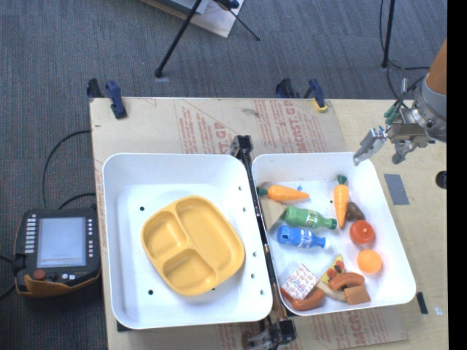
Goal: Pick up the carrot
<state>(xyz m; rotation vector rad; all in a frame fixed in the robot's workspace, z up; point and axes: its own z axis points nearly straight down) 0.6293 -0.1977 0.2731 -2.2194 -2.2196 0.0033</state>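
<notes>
The right bin (390,268) is the landmark. The gripper (385,146) hangs spread open and empty off its far right corner. Two carrots lie at its far end: one (341,201) upright-pointing, one (286,192) leftward. Descend squarely across the nearer carrot's middle, fingers clearing the green bottle (310,218).

The bench (219,122) — a printed cardboard-like sheet held by blue clamps (113,97) at its far edge — carries two shallow white bins, left bin (120,195) touching right bin (390,217).
</notes>
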